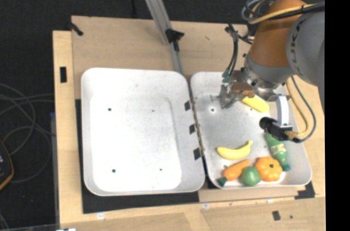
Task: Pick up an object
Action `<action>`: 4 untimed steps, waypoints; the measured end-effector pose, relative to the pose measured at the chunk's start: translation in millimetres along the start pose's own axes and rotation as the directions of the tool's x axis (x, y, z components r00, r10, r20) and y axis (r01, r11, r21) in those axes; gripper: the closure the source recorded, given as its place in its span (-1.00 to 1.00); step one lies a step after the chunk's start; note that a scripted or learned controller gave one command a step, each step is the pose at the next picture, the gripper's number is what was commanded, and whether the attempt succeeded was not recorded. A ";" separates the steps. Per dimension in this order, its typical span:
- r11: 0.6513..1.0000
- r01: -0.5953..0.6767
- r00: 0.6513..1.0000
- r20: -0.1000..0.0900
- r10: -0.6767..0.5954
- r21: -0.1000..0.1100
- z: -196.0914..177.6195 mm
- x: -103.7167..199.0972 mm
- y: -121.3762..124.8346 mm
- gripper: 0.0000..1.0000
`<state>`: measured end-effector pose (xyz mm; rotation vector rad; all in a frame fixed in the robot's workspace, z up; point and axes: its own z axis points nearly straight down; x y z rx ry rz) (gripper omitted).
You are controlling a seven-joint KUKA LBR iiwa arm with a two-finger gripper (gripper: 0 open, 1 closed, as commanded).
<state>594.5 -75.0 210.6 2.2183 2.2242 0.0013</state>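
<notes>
- Two-finger gripper sits low over the upper part of the shallow white right-hand bin, below the grey arm w/ orange band. Can't tell from this slant whether it is spread or closed; nothing visibly held.
- Nearest thing: a small pale-yellow plastic wedge-like piece, just right of the gripper, partly tucked under the wrist. Probably light, hard, smooth; shape too hidden to pick a grasp.
- Further down the right-hand bin from the gripper: yellow curved toy banana, lying alone on bare floor. Likely hollow plastic, light, stiff, a bit slippery. Best bet imo: pinch across the thick middle, fingers square to the curve; ends taper & would slip out.
- Beyond the banana, at the bin's lower edge: orange toy carrot, green round toy fruit, orange ribbed toy pumpkin, all touching or nearly so. Crowded, rounded, so fingers may wedge or roll off.
- Right of the banana: green toy bottle w/ dark cap, against the bin wall; little room for a finger on that side.
- Left of the gripper, across the divide: shallow white left-hand bin.
</notes>
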 end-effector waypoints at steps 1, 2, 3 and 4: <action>1.000 0.001 1.000 -0.001 -0.001 0.000 2.8 52.0 4.3 1.00; 1.000 0.001 1.000 -0.001 -0.001 -0.001 -8.7 96.0 6.0 1.00; 1.000 0.002 1.000 -0.001 -0.002 0.000 -14.3 150.8 -8.6 1.00; 1.000 -0.003 1.000 0.000 0.003 0.000 -14.1 148.1 -8.4 -1.00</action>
